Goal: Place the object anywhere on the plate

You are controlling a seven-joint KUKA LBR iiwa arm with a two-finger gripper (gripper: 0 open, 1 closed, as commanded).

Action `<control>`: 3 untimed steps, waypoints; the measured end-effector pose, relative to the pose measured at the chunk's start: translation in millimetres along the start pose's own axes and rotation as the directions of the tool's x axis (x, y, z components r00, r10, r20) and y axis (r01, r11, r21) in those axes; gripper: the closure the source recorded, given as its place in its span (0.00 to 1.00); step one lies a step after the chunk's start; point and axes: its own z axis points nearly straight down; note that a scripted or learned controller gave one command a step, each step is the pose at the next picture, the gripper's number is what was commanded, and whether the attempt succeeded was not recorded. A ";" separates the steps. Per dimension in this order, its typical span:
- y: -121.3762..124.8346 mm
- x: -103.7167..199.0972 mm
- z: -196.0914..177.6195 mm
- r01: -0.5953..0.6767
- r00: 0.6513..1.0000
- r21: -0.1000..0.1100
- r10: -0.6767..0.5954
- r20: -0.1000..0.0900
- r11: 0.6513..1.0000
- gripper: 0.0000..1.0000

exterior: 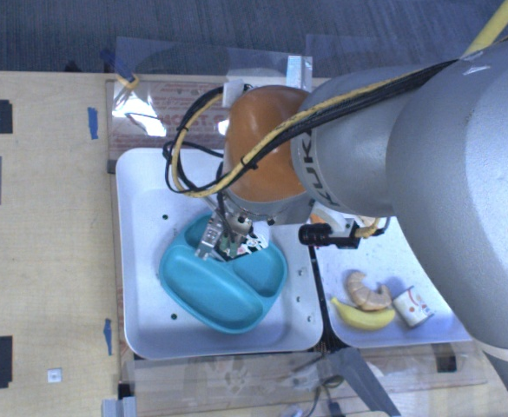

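End effector (223, 240) low over far rim of blue plate (223, 289), left bin (141, 259); placement step in hand.

A small dark-and-white object (252, 244) lies at the plate's far edge, touching or just beside the end effector; whether it is grasped or let go cannot be told. Judged: if held, next move calls for release over the plate, then a straight lift. Banana (362, 317), croissant (368, 291) and small carton (412, 306) lie in the right bin (427, 328).

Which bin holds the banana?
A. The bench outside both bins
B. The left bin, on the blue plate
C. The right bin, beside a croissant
C: the banana lies in the right bin against the croissant, while the blue plate sits in the left bin.
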 end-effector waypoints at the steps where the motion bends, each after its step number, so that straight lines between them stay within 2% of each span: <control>1: -41.1 74.4 6.4 0.100 0.995 0.015 -0.099 -0.023 0.995 1.00; 2: -55.2 -2.1 -41.7 0.299 0.954 0.014 -0.298 -0.030 0.954 1.00; 3: -54.6 -0.6 -40.6 0.301 0.953 0.014 -0.300 -0.033 0.954 0.00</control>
